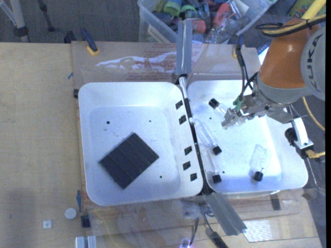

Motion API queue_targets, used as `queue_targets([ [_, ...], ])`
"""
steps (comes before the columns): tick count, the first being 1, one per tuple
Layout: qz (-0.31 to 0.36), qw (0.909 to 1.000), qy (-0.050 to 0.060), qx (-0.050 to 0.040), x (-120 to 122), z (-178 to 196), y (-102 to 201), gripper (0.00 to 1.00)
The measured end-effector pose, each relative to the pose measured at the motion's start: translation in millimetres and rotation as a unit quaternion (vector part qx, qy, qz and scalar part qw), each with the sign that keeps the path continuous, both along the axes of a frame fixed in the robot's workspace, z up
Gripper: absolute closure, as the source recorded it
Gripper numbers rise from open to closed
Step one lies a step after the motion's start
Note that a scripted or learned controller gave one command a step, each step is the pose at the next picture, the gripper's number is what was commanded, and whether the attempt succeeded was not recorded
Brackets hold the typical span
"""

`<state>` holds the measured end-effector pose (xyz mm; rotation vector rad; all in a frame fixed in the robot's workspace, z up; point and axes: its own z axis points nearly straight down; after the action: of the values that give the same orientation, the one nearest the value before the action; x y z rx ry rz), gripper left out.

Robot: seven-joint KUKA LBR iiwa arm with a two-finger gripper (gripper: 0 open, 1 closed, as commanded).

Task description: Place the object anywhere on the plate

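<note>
Clearly, much in the camera view is hard to read. The gripper [230, 119] hangs low over the right bin [289, 177], small and blurred against the white, and I cannot tell whether it is apart or together; nothing can be made out in it. The arm [287, 61] behind it is cut off by the frame's edge. The task's things are see-through pieces with black caps, nearly lost against the bin floor. One clear piece [206, 134] lies just below and left of the gripper, apart from it. Another clear piece [258, 156] lies below and right of the gripper. The dark plate [129, 159] sits well left of the gripper, in the left bin [85, 138], tilted diamond-wise.
</note>
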<state>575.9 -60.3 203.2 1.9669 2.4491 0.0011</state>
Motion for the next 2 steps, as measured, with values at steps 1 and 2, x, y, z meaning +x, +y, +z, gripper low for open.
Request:
queue_targets([
  [1, 0.142, 0.9898, -0.002, -0.0007, 87, 27, 96, 1.00],
  [2, 0.482, 0.8759, -0.003, -0.0016, 92, 92, 121, 1.00],
])
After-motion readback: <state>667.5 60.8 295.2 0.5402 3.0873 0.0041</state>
